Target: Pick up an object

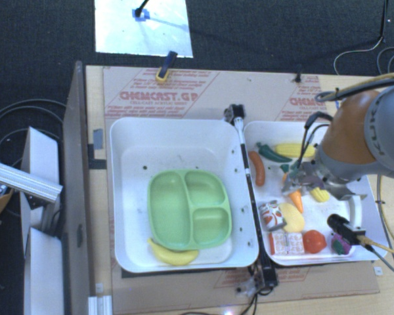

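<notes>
the arm (361, 133) reaches in from the right and hangs over the right bin (262, 136), its gripper (303, 179) low among the toy food near the bin's middle. the wrist and its cables cover the tips, so whether the gripper is spread or closed cannot be told, and nothing can be seen caught in it. the task names no particular object, so the likeliest target is a judgement: the orange carrot (296, 201) lies just below and slightly left of the gripper, touching or nearly touching it, with its long axis running roughly up and down the view, a little tilted. that relation is what the coming move turns on; a grasp would want to close across the carrot's narrow width, not along its length. close by are a yellow potato-like piece (291, 216) just below the carrot, a small printed carton (270, 215) to its left, a corn cob (290, 150) and a green pepper (270, 152) above, a sausage (257, 167) along the left wall, a tomato (314, 241) and a red-and-white box (286, 243) at the near edge (crowding that could let a neighbour get nudged instead). the left bin (138, 143) holds a green divided plate (190, 209) and a banana (173, 254), well apart from the gripper.
</notes>
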